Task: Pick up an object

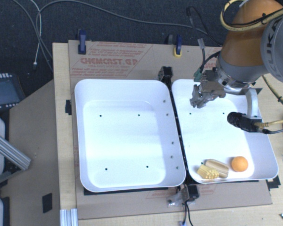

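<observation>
Objects for picking lie in the right bin, bunched at its near edge: an orange ball toward the near right corner, a tan roll just left of it, and a yellow corn-like piece touching the roll on its near side. We cannot tell which of the three the program means to take.

The gripper hangs over the far left part of that same bin, near the wall it shares with the left bin. Nothing sits between its fingers. Whether they are spread or closed we cannot tell; the tool reads as a dark grey cluster seen from above. The arm comes in over the far right corner of the bench, orange band uppermost.

Step in hand, as we judge it: approach. The gripper is well apart from all three things and no grasp has begun.

Next move, as we judge it: travel toward the near edge of the right bin, settle over one item, then descend.
- The ball stands a little clear of the others and looks the cleanest target, though it may roll under a glancing touch.
- The roll and the corn piece touch, so closing on one would likely nudge the other.
- All three lie close to the bin's near wall, leaving little room for a finger on that side.
</observation>
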